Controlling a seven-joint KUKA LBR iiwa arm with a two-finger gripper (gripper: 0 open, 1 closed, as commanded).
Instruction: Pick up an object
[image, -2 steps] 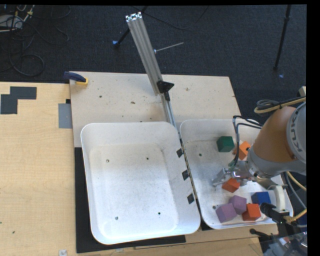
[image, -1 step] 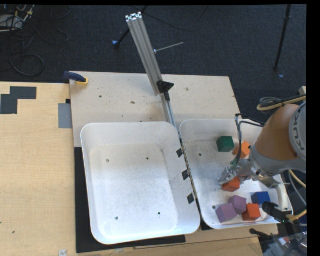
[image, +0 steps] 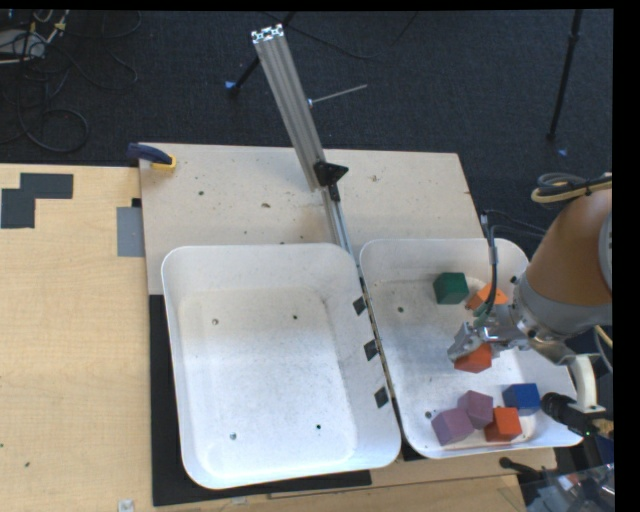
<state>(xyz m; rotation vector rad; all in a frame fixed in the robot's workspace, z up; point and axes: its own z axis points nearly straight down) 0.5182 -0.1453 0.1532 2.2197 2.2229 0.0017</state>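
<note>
In the right bin (image: 420, 262) my gripper (image: 468, 343) is low over the middle, reaching in from the right. A red-orange block (image: 476, 359) lies right at its tip, touching it or just beneath it; the view does not tell whether it is gripped. A green block (image: 451, 288) sits further back. Beside the wrist, a small orange piece (image: 492, 295) is partly hidden by the arm. Near the front edge lie two purple blocks (image: 452, 425) (image: 479, 406), a blue block (image: 521, 397) and an orange block (image: 504, 424).
The left bin (image: 200, 290) stands beside the right one, with black clips (image: 370, 350) along the shared wall. A slanted aluminium bar (image: 296, 110) rises behind the bins. The arm's orange band (image: 572, 250) hangs over the right bin's right rim.
</note>
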